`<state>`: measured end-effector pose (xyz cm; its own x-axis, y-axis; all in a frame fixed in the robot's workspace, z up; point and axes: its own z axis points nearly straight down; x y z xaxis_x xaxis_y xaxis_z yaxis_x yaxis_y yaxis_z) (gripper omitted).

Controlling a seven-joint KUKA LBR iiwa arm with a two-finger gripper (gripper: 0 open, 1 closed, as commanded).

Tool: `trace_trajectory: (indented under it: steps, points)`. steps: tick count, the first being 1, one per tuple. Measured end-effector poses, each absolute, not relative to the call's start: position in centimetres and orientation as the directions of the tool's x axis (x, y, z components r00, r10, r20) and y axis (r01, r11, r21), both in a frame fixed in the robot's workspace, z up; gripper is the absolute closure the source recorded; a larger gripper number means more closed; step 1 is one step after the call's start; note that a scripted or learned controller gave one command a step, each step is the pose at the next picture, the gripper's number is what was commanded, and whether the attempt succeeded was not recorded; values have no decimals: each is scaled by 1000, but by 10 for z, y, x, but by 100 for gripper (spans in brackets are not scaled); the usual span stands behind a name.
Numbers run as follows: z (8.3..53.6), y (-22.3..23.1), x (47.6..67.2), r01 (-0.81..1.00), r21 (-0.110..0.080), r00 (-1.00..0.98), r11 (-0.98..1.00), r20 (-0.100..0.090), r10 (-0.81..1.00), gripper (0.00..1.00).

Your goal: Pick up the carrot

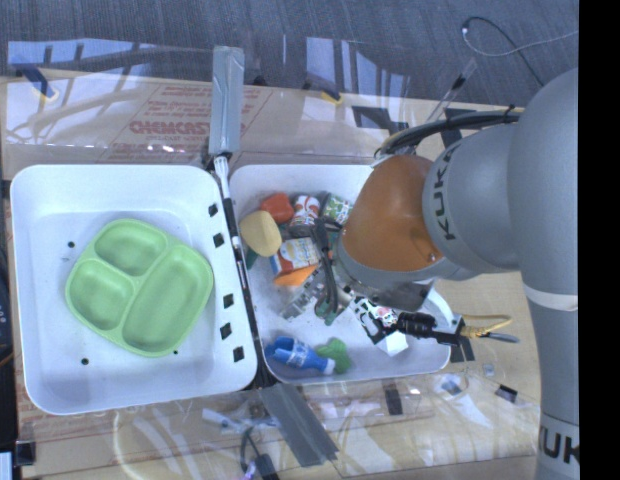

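In the right bin [252,268], carrot [295,276] lies beside the fingers [315,293].

The grey arm [510,198] with its orange band [390,218] is reaching in over the right bin [290,373], its gripper [320,293] hanging just below the carrot [295,276] among a cluster of small things — a yellow round item [260,233], a red one [277,207] and a small can [306,208]. A blue bottle [295,355] is lying beside a green toy [336,352] near the bin's lower wall. In the left bin [30,268], a green divided plate [138,286] is sitting alone — well apart from the arm.
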<state>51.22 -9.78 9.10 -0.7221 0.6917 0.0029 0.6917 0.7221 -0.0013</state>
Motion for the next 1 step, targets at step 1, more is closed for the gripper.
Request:
trace_trajectory:
  steps: [1]
  points:
    - [93,-105,561,925,0,-380,380,0,925,0]
